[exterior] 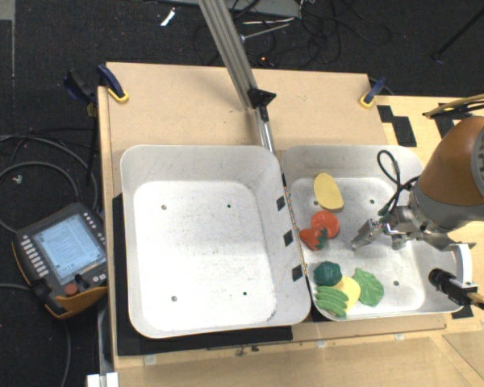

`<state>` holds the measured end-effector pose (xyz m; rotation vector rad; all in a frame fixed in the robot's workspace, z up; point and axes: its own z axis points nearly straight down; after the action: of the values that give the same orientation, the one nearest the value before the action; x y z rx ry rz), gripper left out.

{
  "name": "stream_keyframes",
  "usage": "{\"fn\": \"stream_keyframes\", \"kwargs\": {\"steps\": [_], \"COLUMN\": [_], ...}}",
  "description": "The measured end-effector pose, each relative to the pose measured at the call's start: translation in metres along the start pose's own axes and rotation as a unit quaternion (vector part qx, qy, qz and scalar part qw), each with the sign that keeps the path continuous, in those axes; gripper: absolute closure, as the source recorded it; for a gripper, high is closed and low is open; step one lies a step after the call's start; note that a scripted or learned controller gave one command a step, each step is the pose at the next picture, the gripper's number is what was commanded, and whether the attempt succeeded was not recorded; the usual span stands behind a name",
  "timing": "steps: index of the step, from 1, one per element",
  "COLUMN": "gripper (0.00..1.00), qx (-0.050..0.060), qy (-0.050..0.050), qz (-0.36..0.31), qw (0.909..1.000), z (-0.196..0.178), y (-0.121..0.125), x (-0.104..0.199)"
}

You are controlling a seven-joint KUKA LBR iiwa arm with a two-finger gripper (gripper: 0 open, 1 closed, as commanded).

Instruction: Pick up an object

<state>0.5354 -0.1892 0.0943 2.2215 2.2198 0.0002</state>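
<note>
Grey metal, the pincer (363, 238) hangs low in the right bin (403, 185), its fingers spread apart with nothing between them, so no object is lifted yet; closing on something and raising it are left. Nearest is the red toy pepper (322, 226), just to its left. A yellow oval piece (328, 190) lies above that; a dark green lump (328, 273), a yellow piece (348, 289) and light green toy vegetables (370, 288) crowd the near corner, touching, which could hamper a clean grasp there. Beside it on the counter (194, 103) sits the left bin (145, 161).

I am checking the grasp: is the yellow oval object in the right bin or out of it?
In. The yellow oval object lies on the floor of the right bin, near its upper wall, apart from the gripper.
</note>
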Motion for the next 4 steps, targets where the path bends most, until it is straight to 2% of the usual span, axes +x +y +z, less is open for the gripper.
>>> {"fn": "stream_keyframes", "kwargs": {"steps": [1, 4], "gripper": [1.0, 1.0], "qx": [-0.001, -0.003], "qy": [0.0, -0.001], "qz": [0.0, -0.002], "qw": [1.0, 1.0], "z": [-0.012, -0.183], "y": [0.001, 0.001], "x": [0.0, -0.009]}}
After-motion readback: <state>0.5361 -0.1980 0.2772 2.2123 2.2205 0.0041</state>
